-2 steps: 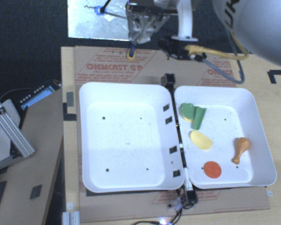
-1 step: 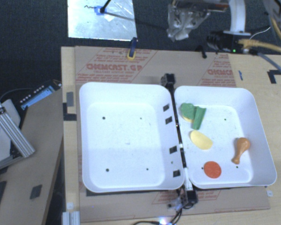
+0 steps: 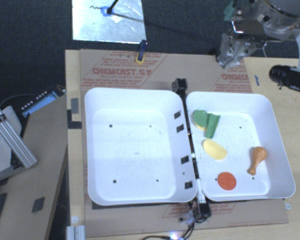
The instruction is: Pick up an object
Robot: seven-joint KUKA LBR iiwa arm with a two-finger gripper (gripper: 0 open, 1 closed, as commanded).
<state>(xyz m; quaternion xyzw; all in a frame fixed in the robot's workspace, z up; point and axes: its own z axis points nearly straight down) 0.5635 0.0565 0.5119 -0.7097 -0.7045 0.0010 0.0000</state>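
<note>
end effector (image 3: 231,59) hangs behind the right bin (image 3: 277,129), grip state unclear; best to descend squarely over the isolated toy drumstick (image 3: 257,160).

A brown cardboard sheet (image 3: 125,69) with red lettering covers the tabletop (image 3: 47,149) beneath the two white bins; the left bin (image 3: 135,149) sits toward the tabletop's left side, joined to the right bin (image 3: 272,134) by a black hinged strip (image 3: 186,139). Near the cardboard's far edge lies a small yellow-and-blue clip (image 3: 141,54). Beyond the far edge, on the dark carpet (image 3: 30,29), lies a shiny metal plate (image 3: 109,15), and an aluminium rail (image 3: 10,134) leans at the tabletop's left edge.
</note>
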